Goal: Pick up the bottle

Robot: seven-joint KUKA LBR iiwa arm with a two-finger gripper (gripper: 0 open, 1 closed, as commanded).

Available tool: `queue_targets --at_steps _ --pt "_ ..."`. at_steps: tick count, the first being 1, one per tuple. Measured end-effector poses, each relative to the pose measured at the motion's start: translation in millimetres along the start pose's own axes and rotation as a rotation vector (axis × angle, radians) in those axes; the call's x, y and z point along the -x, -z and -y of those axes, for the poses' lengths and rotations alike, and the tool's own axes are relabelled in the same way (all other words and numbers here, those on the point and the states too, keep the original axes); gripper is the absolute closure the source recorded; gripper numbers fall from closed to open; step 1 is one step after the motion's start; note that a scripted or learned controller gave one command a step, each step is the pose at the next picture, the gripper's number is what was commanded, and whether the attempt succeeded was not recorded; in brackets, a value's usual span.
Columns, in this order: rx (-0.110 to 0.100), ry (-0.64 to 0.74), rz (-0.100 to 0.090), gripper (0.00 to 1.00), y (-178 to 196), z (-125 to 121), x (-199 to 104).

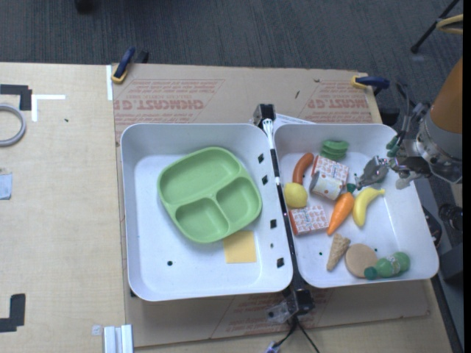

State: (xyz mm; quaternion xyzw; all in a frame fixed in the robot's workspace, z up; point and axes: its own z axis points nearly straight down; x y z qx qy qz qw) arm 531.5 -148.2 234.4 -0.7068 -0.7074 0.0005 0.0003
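The tool (375, 170) hangs low over the right bin (412, 226), near the bottle (327, 188), ready to descend; whether it is apart, I cannot tell.

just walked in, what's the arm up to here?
The arm's gripper hovers over the right bin, just above the banana and right of the bottle, which lies among toy foods beside a carrot. Nothing sits between its fingers. The left bin holds a green divided plate.
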Motion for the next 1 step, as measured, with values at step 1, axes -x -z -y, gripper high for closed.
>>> queue_targets --at_steps 1 --pt "0.000 0.000 0.001 1.00 9.3 -0.3 0.4"
